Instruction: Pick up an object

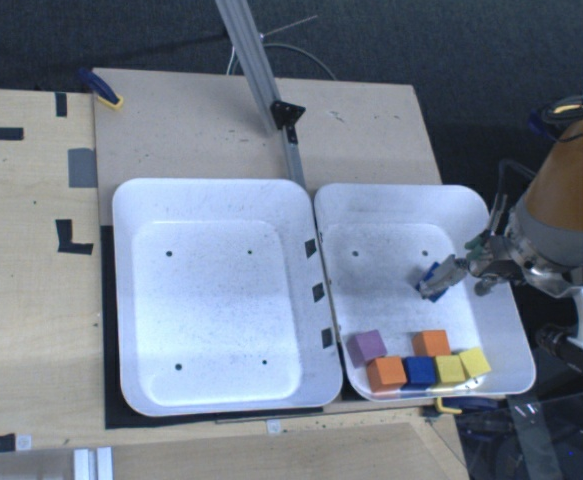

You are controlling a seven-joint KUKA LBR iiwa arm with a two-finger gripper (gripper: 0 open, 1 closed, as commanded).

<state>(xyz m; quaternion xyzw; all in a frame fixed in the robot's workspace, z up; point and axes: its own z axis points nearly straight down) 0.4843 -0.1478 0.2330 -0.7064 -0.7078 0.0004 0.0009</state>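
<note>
Several small blocks lie along the near edge of the right bin: a purple block, an orange block, a blue block, a second orange block and two yellow blocks. My gripper reaches in from the right and hangs over the bare middle of the right bin. It is above and behind the blocks and touches none of them. Its tip looks blue and grey, and I see nothing held in it.
The left bin sits beside the right one, with a raised rim between them. A slanted metal pole crosses the bench behind the bins. The grey and orange arm stands at the right edge.
</note>
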